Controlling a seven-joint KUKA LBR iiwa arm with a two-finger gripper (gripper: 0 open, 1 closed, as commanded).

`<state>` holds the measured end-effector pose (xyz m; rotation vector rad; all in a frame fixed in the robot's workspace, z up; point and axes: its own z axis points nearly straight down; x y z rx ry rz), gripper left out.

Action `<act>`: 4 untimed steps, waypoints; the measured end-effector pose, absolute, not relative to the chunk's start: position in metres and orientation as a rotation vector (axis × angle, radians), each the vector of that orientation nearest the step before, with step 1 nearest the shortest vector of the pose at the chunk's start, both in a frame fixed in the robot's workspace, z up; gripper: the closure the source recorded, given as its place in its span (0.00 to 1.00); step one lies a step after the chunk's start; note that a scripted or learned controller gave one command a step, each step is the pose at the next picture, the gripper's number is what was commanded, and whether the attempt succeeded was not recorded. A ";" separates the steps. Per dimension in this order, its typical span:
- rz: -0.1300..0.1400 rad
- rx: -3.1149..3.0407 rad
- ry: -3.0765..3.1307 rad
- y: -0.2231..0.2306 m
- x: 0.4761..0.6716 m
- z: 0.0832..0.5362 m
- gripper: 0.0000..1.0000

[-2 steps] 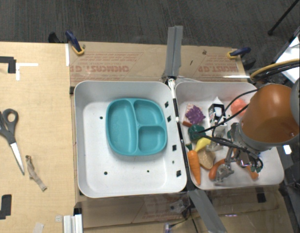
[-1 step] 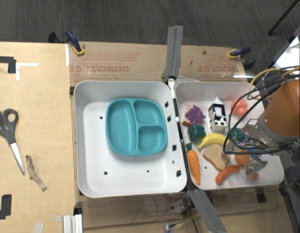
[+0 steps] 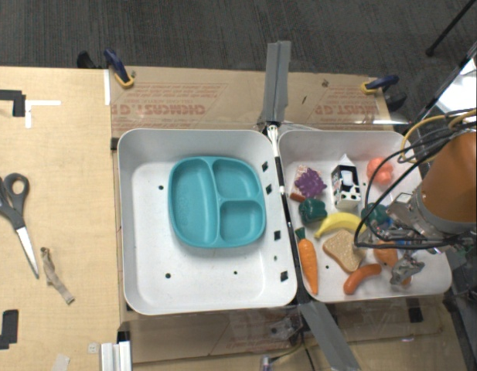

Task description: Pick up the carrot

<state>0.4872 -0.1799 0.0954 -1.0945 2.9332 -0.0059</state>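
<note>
a: lying at the right bin's [image 3: 431, 288] near left edge, is that the carrot [image 3: 308, 266]?
b: yes, beside bread [image 3: 343, 250] and a sausage [image 3: 361, 278], banana [image 3: 338, 222] just beyond.
a: the end effector [image 3: 404, 271]?
b: over the near right corner, well apart from it; can't tell its state. grapes [image 3: 308, 182] farther back.

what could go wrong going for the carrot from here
The orange carrot lies tight against the right white bin's left wall, so the gripper may hit that wall. The gripper sits across the bin, and the bread slice, yellow banana and reddish sausage lie between; sweeping across could knock them.
</note>
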 end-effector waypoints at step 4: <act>-0.006 -1.449 2.771 -0.215 0.485 0.105 1.00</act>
